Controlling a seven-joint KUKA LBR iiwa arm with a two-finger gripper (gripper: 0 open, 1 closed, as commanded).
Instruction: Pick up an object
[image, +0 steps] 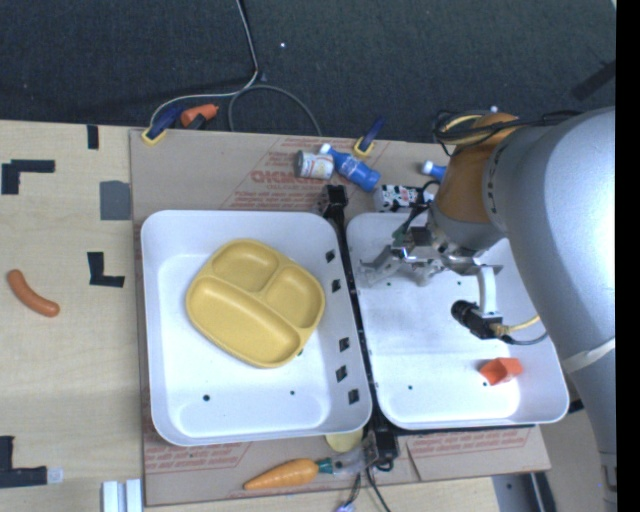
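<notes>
A yellow divided plate lies in the left bin. A small orange object rests near the front right of the right bin. My gripper hangs low over the back left part of the right bin, close to the divider between the bins. Its metal fingers point left toward the divider. I see nothing between them. The orange object sits well to the front right of the gripper.
Outside the bins, a toy carrot lies at the front, an orange sausage shape on the far left, and a small bottle and blue item at the back. A black cable hangs from the wrist over the right bin.
</notes>
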